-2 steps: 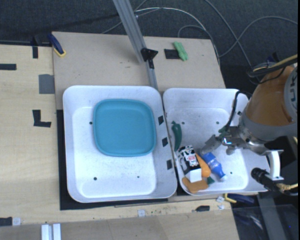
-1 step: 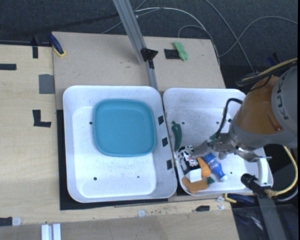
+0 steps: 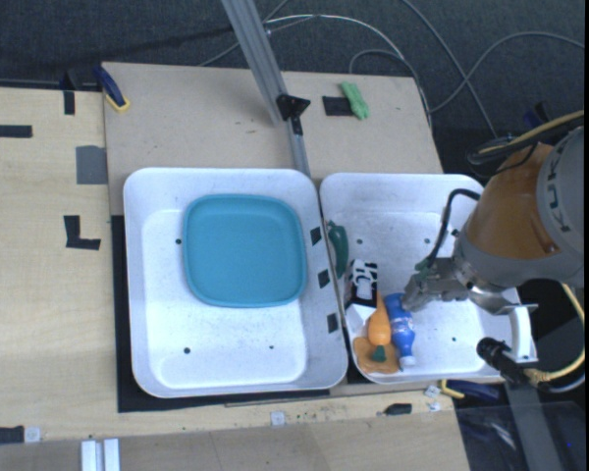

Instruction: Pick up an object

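Your pincer (image 3: 419, 290) hovers just above the blue bottle (image 3: 401, 330), its opening impossible to judge; the bottle looks light, stiff and slippery, so grip its mid-body.

KUKA iiwa arm (image 3: 530, 219): rounded grey casing, broad orange band above the wrist, black cable looping beside it, dark metallic gripper (image 3: 419, 290) below.

Blue plate (image 3: 243, 250) taking up the left bin's (image 3: 157, 361) middle, small objects (image 3: 385, 332) crowding the right bin's (image 3: 393, 204) front-left corner, far half lying open
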You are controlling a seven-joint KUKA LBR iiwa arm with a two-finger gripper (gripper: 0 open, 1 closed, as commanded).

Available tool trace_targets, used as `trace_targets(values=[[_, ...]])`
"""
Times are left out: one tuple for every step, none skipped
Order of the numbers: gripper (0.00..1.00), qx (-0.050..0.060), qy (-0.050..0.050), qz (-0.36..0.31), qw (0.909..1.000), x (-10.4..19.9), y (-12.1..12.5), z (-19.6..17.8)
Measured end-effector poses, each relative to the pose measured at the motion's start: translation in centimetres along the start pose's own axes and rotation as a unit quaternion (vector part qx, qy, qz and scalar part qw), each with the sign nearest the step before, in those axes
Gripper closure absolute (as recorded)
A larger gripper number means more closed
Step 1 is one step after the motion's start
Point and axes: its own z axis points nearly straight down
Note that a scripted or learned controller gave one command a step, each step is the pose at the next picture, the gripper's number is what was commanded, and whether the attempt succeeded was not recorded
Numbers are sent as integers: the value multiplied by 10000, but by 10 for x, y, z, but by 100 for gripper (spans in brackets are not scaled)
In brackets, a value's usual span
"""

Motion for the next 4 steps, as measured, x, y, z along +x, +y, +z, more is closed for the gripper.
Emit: trace_targets(values=[[100, -12, 0, -2, 10000, -1, 1, -62], [100, -8, 0, 2, 10000, -8, -5, -110], [100, -7, 1, -1, 10000, -8, -4, -161], [100, 18, 7, -16, 10000, 42, 7, -145]])
